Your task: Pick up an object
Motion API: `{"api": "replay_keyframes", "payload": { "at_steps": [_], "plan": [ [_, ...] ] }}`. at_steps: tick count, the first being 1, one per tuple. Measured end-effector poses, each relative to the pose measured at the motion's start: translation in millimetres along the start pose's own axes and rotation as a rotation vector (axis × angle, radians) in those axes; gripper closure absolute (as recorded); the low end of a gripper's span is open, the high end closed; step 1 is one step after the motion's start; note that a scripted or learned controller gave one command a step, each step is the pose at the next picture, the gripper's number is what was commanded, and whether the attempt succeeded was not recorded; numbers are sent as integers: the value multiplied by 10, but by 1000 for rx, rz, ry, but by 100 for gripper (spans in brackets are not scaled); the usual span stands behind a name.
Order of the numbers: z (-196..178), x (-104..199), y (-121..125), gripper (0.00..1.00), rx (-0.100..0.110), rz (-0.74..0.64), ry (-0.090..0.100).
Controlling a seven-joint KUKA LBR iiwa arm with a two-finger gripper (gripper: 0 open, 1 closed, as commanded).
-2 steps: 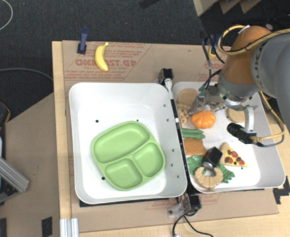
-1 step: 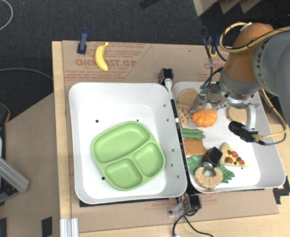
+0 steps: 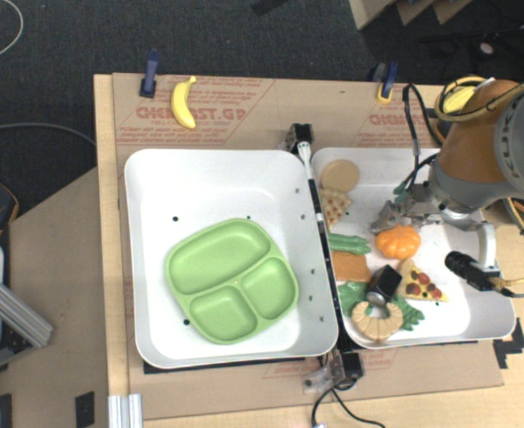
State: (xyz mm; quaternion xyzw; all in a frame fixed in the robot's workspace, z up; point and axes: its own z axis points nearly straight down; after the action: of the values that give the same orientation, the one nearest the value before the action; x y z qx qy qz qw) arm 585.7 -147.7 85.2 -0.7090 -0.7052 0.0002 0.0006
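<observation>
Round pastry frontmost; claw low over orange fruit.

Just below the jaws sits an orange fruit, with a pizza slice and a black piece crowded beyond it. Left of the jaws, a waffle and green pod line the bin wall. Across that wall only a green tray (low and flat) stands on the left bin's floor.
</observation>
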Motion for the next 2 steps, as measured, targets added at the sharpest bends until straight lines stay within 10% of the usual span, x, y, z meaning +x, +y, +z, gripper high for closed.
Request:
{"api": "replay_keyframes", "payload": {
  "at_steps": [1,2],
  "plan": [
    [-535,240,-670,100,5,-3,3],
    [-1305,1308,-1087,100,-4,-14,2]
  ]
}}
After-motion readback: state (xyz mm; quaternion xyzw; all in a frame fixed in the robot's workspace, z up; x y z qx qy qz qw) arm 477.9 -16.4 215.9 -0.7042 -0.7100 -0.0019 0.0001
